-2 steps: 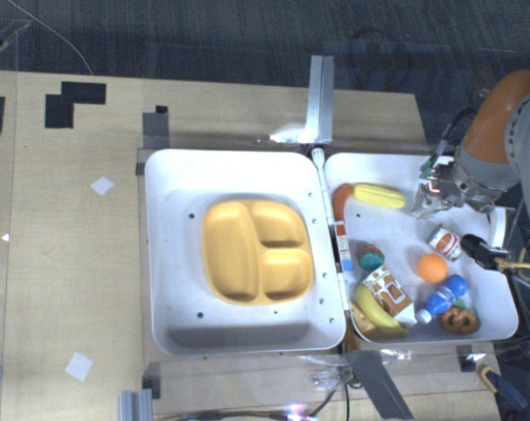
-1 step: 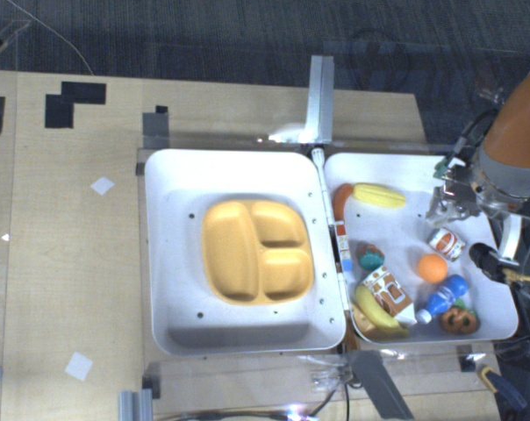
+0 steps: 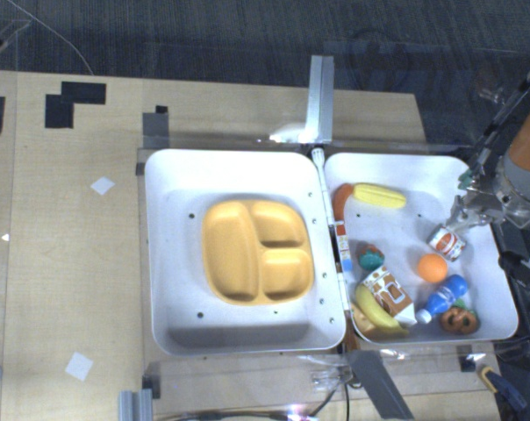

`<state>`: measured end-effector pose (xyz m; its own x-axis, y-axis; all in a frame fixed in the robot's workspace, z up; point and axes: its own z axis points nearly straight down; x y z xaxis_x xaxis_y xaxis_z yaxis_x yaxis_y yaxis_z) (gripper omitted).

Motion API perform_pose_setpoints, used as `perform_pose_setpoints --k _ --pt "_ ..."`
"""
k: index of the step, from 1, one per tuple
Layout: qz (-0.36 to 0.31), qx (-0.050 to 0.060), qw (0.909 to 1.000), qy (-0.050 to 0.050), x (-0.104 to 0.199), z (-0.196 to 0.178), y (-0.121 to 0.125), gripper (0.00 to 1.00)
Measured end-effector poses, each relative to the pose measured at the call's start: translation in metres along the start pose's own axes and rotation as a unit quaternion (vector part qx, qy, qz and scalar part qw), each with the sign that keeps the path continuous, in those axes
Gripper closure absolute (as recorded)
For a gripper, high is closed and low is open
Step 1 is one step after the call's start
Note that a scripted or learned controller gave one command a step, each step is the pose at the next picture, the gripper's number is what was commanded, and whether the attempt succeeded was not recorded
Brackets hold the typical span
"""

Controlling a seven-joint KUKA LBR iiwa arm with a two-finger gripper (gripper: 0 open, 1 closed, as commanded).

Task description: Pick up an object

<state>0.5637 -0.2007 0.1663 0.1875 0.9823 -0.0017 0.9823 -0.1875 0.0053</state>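
Note:
The right bin (image 3: 405, 167) holds several small objects. A yellow corn cob (image 3: 378, 196) lies near the back beside a red item (image 3: 341, 202). Lower down are a teal toy (image 3: 370, 257), an orange ball (image 3: 433, 268), a blue bottle (image 3: 445, 295), a brown-and-white box (image 3: 388, 292), a banana (image 3: 375, 313) and a brown ring-shaped toy (image 3: 459, 320). A small red-and-white can (image 3: 447, 243) lies tilted near the right wall. My gripper (image 3: 469, 210) hangs just above and to the right of that can, close to it; I cannot make out whether they touch.
The left bin (image 3: 173, 235) holds a yellow divided plate (image 3: 256, 250). A metal post (image 3: 321, 99) stands behind the seam between the bins. The arm's orange band (image 3: 526, 143) enters over the right bin's right wall.

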Motion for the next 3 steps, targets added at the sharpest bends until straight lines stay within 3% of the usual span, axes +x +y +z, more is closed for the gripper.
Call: perform_pose_setpoints --k 1,2,3 --pt "-0.052 -0.016 0.9986 0.000 -0.001 0.044 -0.002 1.00" --pt "-0.221 -0.002 0.9753 0.000 -0.002 0.030 -0.035 1.00" --pt "-0.090 0.000 0.9959 0.001 -0.001 0.050 -0.007 1.00"
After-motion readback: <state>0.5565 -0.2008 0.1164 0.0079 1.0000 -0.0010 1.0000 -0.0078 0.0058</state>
